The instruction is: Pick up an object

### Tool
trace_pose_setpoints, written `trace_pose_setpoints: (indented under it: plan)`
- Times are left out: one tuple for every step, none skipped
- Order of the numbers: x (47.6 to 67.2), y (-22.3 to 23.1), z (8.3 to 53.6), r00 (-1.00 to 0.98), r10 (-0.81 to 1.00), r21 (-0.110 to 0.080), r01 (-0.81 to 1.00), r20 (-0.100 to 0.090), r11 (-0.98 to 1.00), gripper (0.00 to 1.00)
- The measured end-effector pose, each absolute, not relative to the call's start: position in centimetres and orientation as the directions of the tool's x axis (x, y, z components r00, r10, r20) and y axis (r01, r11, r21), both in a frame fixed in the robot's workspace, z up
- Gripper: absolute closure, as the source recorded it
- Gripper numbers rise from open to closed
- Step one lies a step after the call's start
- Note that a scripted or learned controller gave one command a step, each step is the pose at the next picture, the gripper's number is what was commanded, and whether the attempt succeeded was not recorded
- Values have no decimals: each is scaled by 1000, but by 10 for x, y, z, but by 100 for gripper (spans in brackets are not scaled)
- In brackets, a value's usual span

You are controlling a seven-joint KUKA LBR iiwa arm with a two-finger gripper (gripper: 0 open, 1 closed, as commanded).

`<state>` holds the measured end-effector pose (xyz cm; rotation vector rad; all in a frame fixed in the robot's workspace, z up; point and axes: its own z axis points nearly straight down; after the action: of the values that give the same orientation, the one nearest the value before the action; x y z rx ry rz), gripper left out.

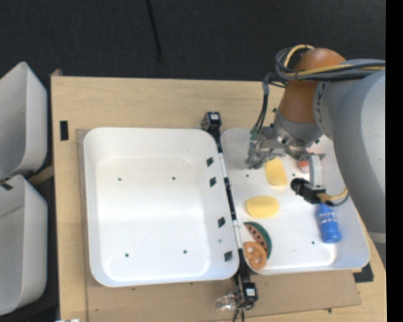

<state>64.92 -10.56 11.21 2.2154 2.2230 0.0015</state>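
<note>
Bins sit side by side on my bench, and I read them left to right. The left bin holds nothing I can pick out beyond small dark dots on its floor. Everything pickable lies in the right bin, within easy reach of the arm, which comes in from three o'clock.

Near that bin's lower left corner, at about seven o'clock, an orange and dark green piece lies against the wall; I cannot tell what it is. Above it, near the bin's centre, rests a pale yellow oval object. At about eleven o'clock from the oval is a second yellow block, just beside the gripper, which hangs low over the bin's upper left area. From that closeness I judge the block to be the likeliest target, and it lies on the bin floor, not lifted.

Whether the claw is released or clenched I cannot tell; the wrist and its cabling hide the tips. A black fitting and a reddish patch under the wrist are also hard to make out. At four o'clock in the bin lies a blue bottle-like object, well apart from the claw.
</note>
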Motion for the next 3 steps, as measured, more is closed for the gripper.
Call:
trace_pose_setpoints:
  plan:
    - [693, -71, 208, -6, 1000, 13, 1000, -1, 6, 100]
    - [691, 8, 325, -11, 1000, 16, 1000, 2, 11, 100]
    - [689, -32, 304, 3, 1000, 1, 1000, -2, -3, 100]
